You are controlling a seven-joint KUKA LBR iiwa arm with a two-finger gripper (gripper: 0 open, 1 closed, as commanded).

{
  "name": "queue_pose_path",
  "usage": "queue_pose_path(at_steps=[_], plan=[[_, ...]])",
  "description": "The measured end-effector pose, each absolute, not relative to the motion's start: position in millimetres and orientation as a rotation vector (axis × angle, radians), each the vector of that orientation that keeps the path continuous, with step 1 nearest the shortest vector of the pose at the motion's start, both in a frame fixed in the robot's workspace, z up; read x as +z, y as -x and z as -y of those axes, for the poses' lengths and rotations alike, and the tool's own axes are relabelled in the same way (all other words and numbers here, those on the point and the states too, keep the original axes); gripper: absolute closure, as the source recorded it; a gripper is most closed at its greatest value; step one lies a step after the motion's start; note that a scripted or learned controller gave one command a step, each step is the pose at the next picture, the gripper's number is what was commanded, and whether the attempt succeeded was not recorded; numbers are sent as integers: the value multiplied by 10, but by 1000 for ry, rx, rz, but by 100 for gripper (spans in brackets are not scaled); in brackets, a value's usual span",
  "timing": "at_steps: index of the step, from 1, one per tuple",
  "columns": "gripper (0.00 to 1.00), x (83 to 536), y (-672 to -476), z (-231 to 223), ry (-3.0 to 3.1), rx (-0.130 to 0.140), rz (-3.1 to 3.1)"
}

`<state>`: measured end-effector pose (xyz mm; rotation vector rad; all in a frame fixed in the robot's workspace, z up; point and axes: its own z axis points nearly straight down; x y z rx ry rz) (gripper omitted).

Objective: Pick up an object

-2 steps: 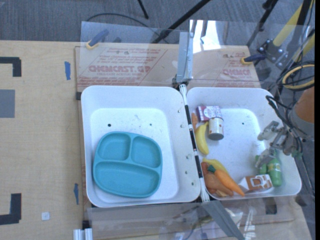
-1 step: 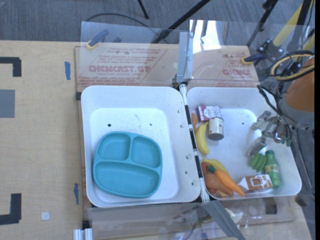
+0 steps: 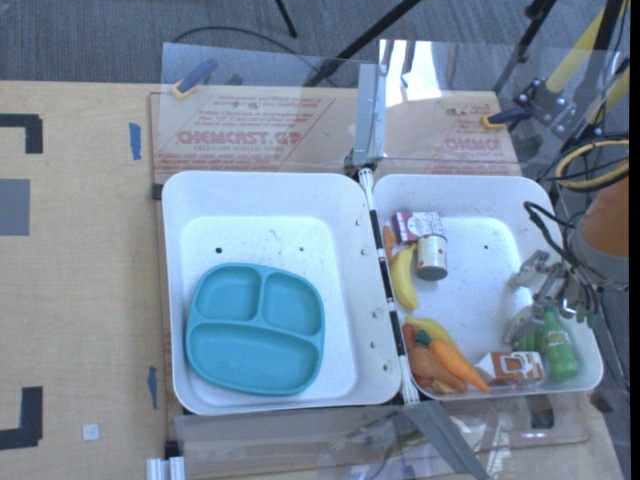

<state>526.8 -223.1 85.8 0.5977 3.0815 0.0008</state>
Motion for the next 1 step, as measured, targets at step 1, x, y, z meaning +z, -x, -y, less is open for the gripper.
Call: queue_pose_path(at_steps=[1], plan=[[0,868,-6388,2223,-451,0,-3101]])
